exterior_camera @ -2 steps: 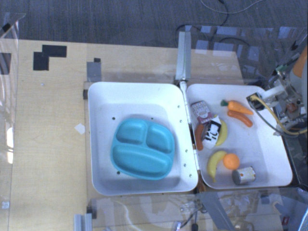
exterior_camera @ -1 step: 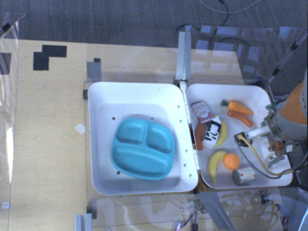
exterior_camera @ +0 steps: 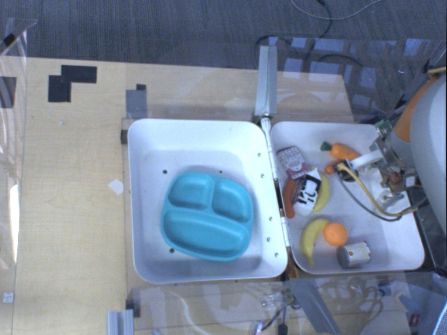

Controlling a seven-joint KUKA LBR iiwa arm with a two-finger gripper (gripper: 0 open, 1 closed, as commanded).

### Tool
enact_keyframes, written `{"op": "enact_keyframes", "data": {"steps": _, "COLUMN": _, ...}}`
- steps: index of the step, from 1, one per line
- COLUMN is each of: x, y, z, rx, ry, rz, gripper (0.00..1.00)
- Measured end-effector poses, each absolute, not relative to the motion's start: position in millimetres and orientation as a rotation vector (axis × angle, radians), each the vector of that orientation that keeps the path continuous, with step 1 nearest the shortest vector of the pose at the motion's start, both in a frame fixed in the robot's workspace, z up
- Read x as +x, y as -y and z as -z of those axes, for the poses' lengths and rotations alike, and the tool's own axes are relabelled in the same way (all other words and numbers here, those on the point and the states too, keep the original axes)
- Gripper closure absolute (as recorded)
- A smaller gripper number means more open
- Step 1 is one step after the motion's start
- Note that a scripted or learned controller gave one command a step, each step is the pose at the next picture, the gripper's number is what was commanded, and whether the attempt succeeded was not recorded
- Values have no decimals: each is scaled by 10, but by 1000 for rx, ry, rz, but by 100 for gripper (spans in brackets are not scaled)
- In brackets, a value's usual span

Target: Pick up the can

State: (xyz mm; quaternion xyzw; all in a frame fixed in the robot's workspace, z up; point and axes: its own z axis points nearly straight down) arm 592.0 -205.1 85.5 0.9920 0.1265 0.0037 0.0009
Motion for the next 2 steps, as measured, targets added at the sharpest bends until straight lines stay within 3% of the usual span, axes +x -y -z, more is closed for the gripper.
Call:
{"op": "enact_keyframes", "data": {"steps": 1, "x": 5528, "y": 2048, "z": -866, "rx": 3090, "ry": -560, "rz": -16, "gripper": 0}}
{"op": "enact_keyframes", "data": {"steps": 2, "x": 5317, "y": 2025, "z": -876, "rx": 3043, "ry": -776, "rz": -25, "gripper": 0}}
